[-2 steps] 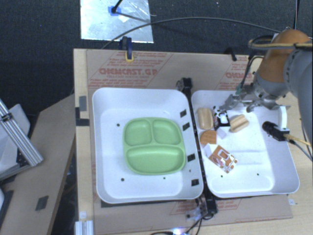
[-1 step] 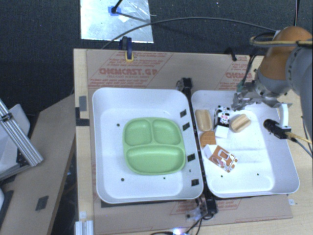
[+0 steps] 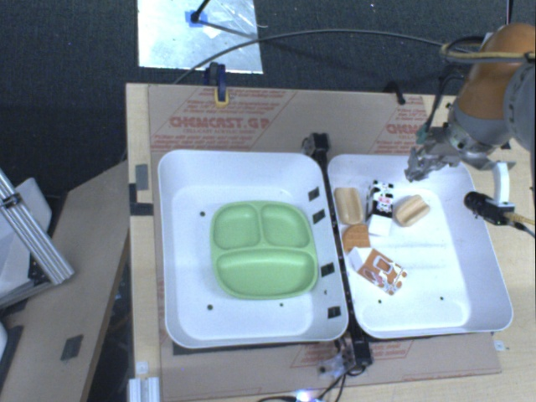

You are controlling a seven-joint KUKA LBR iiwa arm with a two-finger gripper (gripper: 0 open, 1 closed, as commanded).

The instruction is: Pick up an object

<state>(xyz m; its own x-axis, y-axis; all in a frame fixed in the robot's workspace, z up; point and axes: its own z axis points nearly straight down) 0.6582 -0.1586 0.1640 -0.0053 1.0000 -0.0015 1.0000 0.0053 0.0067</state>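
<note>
Metal two-finger gripper [image 3: 416, 172], finger state impossible to tell, hovers over the right white bin [image 3: 469, 308]; just below it lies a tan bread-like block [image 3: 411, 210].

A: How is the light?

B: Bright and even, coming from above. The two white bins [image 3: 251, 170] are close to washed out, with little shading on their floors.

A: Any glare?

B: Yes, on the silvery sheet [image 3: 198, 22] at the top, which shines in pale streaks. The green tray [image 3: 264, 249] has a soft sheen along its ridges.

A: Shadows?

B: Faint and short. A thin one lies under the small items in the right bin, and a soft grey edge runs along the bin walls.

A: Sharpness?

B: Moderate. The red print on the counter [image 3: 219, 122] is legible but fuzzy, and the arm [image 3: 494, 90] at the right looks slightly smeared. The dark backdrop shows grain.
</note>
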